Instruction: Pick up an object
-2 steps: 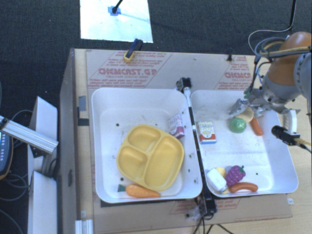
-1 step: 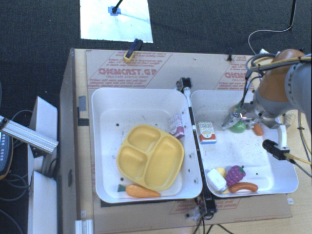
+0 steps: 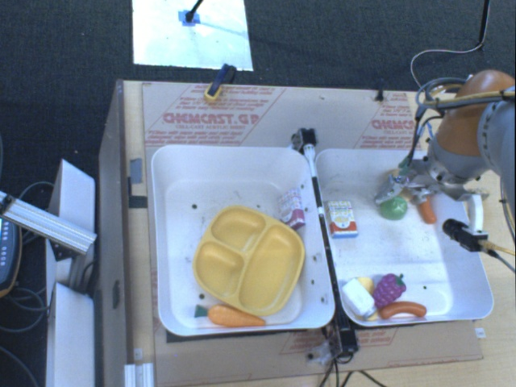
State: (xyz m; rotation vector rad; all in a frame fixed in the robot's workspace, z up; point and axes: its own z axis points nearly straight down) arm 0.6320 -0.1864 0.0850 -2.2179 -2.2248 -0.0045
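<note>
Yellow tray [image 3: 249,259], purple grapes [image 3: 389,289]

A yellow clamp [image 3: 214,84] sits on the surface's [image 3: 242,111] far edge, near a white sheet [image 3: 191,22] on the floor.

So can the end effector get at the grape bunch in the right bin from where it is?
Probably yes. The end effector sits over the green ball in the right bin; the purple grape bunch lies uncovered at the front, though the sausage crowds it.
</note>
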